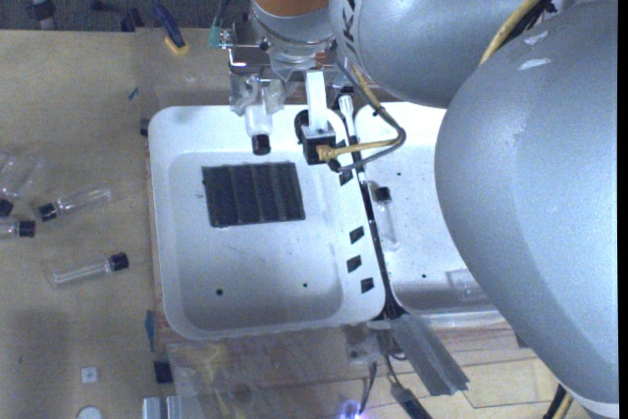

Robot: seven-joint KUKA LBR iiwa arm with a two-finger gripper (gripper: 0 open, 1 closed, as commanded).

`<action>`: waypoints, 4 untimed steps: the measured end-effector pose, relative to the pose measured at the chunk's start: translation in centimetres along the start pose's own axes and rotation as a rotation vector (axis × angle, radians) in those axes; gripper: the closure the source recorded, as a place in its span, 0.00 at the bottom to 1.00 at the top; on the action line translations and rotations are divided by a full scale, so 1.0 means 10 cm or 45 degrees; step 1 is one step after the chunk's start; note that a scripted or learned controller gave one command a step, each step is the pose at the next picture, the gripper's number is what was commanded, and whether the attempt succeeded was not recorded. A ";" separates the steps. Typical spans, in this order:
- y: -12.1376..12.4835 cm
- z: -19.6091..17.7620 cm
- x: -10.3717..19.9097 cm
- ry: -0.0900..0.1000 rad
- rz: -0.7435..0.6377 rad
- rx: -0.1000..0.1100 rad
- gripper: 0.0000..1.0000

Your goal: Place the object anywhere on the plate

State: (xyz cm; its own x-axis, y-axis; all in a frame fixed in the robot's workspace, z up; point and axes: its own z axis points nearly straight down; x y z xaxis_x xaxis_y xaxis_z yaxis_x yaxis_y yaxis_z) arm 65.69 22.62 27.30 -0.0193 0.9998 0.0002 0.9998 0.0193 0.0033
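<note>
The plate [253, 194] is a dark ribbed rectangle lying flat in the far half of the left bin [186, 304]. My gripper [258, 125] hangs over the far rim of that bin, just behind the plate's far edge. Below it a small pale piece with a black tip [260, 144] points down, and I cannot tell whether it is a held thing or part of the gripper. In the right bin [417, 265], a clear vial with a black cap [383, 209] lies close to the divider; most of that bin is hidden by the arm.
Several clear vials with black caps lie on the tan table left of the bins, among them one [77, 201] and another [90, 267]. The bulky grey arm [510, 162] covers the right side. Black marks [355, 235] run along the divider between the bins.
</note>
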 end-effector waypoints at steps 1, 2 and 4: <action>0.08 0.42 -0.12 -0.006 0.935 0.011 1.00; -0.15 -0.28 -0.01 0.000 0.456 0.002 1.00; -0.08 -0.06 0.00 -0.004 0.414 0.011 1.00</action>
State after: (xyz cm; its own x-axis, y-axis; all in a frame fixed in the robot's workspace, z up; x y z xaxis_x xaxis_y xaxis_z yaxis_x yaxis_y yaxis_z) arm 64.87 22.64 27.87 0.3008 0.9537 -0.0036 0.9537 -0.3008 -0.0048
